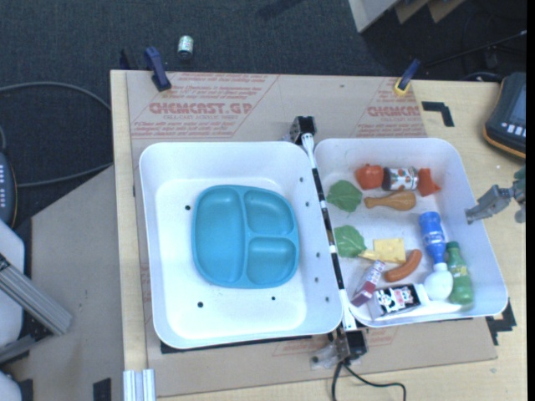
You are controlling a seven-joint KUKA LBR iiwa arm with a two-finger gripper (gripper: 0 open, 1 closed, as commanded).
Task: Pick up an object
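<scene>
The right white bin (468, 170) holds several toy foods. Near its back wall lie a red tomato (369, 176) and a small brown labelled bottle (402, 178). A tan drumstick (391, 200) lies beside a green leaf (343, 195). Further forward are a blue bottle (431, 234), a yellow cheese slice (389, 250), a sausage (403, 265), a green bottle (458, 276) and a black-and-white carton (397, 299). My gripper (485, 205) hangs at the bin's right rim, right of the blue bottle and apart from every item, with nothing seen in it.
The left white bin (167, 174) bears a blue divided plate (246, 234). A second green leaf (349, 241), a maroon tube (369, 282) and a white bottle (439, 285) also lie in the right bin. Clamps (156, 67) sit on the cardboard's back edge.
</scene>
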